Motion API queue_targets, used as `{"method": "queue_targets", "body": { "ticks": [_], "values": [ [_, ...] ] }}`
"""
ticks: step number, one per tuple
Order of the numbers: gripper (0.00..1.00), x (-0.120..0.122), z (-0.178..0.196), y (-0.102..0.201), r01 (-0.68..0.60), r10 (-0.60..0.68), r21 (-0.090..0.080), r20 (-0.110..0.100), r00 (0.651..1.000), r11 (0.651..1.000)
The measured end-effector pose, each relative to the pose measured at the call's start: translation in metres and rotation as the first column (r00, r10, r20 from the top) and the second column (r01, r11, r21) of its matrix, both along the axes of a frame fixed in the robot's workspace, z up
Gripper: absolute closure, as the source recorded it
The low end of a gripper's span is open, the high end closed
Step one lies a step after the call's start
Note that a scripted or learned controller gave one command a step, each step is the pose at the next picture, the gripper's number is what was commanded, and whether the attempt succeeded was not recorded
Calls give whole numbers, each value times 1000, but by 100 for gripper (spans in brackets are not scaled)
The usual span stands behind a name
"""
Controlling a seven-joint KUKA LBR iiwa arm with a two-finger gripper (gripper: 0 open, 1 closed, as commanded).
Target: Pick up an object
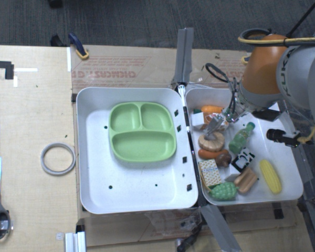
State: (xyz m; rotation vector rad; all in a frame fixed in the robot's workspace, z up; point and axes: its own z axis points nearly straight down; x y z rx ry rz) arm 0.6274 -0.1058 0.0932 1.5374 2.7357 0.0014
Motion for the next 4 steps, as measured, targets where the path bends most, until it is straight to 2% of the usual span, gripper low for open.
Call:
{"method": "queue_targets", "body": {
  "ticks": [1, 2, 3, 4],
  "values": [
    [0, 21, -7, -11, 150, -150, 7, -57, 987, 989],
    [0, 26, 65, -57, -186, 186, -2, 0, 983, 983],
    [0, -33, 2, -59, -93, 93, 1, -3, 996, 996],
    [100, -32, 12, -60, -89, 89, 0, 1, 996, 996]
  ]
}}
